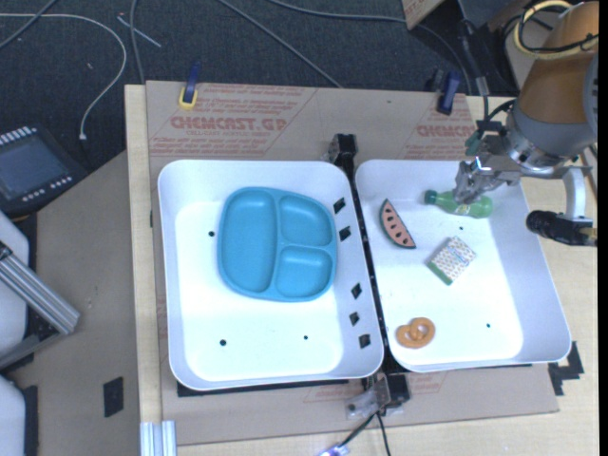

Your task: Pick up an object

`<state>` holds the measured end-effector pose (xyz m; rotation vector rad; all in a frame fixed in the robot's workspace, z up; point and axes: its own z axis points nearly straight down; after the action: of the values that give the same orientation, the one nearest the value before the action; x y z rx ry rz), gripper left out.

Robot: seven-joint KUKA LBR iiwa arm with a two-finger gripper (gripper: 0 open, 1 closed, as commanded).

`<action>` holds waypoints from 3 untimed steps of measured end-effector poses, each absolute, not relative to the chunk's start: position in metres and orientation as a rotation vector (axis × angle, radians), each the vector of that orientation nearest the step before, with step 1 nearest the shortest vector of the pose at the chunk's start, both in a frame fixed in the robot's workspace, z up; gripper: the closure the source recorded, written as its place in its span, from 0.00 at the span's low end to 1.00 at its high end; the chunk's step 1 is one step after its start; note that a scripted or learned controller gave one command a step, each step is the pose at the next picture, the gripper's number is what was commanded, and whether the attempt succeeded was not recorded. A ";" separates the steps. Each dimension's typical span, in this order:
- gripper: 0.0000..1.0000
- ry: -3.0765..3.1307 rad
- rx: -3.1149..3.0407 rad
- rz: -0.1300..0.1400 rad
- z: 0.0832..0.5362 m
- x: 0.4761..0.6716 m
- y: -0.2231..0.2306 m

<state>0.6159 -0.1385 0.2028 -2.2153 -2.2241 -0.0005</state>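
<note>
gripper (472, 190) over green item (465, 203), partly hidden, grip unclear, maybe touching

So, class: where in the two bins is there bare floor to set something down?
Left bin: bare along the front, below the blue plate. Right bin: bare right of the sponge and pretzel. Crowded near the green object under the gripper.

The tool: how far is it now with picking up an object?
Done: the tool has reached the right bin and sits at the green object near its far edge. In hand: I cannot tell if it grips it. Left: the lift. The watermelon slice, sponge and pretzel lie untouched.
</note>
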 end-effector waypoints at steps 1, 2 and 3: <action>1.00 -2.224 -2.213 0.000 0.198 0.612 -0.086; 1.00 -2.223 -2.216 0.001 0.195 0.608 -0.036; 1.00 -2.224 -2.212 0.000 0.198 0.596 0.012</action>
<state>0.5964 0.0125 0.1978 -2.2120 -2.2245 -0.0003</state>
